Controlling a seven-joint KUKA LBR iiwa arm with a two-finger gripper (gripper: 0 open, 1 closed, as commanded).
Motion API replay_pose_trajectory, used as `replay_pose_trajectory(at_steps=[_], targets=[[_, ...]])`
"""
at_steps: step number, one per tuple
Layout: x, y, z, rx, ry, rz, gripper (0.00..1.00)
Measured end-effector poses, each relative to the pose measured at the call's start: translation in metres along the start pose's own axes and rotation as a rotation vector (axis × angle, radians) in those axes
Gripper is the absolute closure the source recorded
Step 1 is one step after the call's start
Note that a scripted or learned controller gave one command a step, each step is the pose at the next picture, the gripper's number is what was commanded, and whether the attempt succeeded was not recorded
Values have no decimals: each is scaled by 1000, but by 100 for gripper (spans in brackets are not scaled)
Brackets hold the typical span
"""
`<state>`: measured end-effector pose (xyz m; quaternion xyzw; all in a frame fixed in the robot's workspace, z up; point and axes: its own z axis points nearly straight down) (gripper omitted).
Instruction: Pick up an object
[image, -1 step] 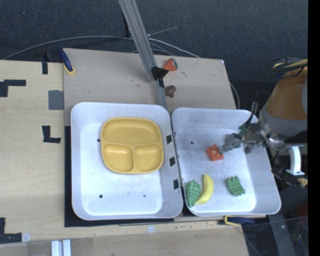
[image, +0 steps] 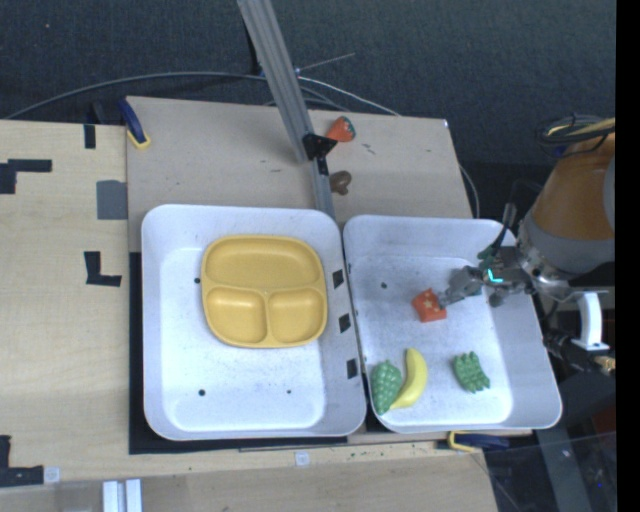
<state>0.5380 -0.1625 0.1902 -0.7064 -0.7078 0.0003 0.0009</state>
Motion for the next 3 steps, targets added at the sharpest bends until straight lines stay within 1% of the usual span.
replay_pose_trajectory(at_steps=[1, 2, 3], targets=[[4, -2, 44, 4, -1, 0, 0], [5, -3, 98, 6, 0, 1, 0], [6, -2, 85, 2, 1, -1, 100]])
